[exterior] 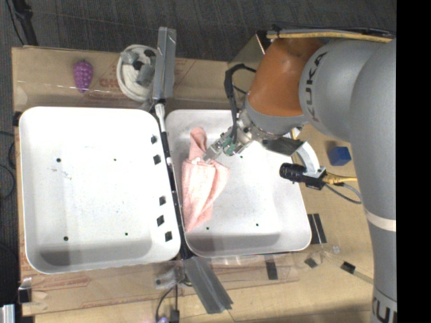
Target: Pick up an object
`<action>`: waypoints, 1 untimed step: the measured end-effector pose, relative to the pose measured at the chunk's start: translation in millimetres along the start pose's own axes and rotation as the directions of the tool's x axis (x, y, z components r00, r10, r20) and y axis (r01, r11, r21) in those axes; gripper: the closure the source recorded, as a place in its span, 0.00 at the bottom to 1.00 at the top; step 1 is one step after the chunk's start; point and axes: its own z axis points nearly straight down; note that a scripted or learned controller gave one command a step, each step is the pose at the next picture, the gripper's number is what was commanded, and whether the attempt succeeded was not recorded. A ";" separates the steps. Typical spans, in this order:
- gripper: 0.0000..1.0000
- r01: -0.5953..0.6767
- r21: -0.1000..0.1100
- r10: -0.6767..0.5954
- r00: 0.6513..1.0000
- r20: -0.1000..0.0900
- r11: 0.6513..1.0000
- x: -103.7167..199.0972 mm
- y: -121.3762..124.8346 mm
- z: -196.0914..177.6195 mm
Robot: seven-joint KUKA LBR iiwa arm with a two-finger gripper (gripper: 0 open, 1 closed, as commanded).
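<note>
A pink cloth [200,184] lies crumpled along the left side of the right bin [269,207], stretching from near the bin's far wall down toward its front. My gripper [217,152] reaches in from the right and meets the cloth's upper part. The cloth's folds gather to a point at the gripper's tip, and the fabric there is pinched between its fingers. The upper end of the cloth stands up in a small flap just left of the tip. The grey arm with its orange band [283,79] hangs over the bin's far right corner.
The left bin [87,187] sits beside the right one, with a dark divider rail [165,173] between them. Beyond the bins, a purple object [83,75] and a white coiled item [137,69] rest on the bench. A blue block [341,155] lies right of the right bin.
</note>
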 end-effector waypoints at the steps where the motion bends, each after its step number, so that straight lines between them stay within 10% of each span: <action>1: 0.00 -0.001 0.000 0.001 1.000 0.000 1.000 -0.2 -0.2 0.2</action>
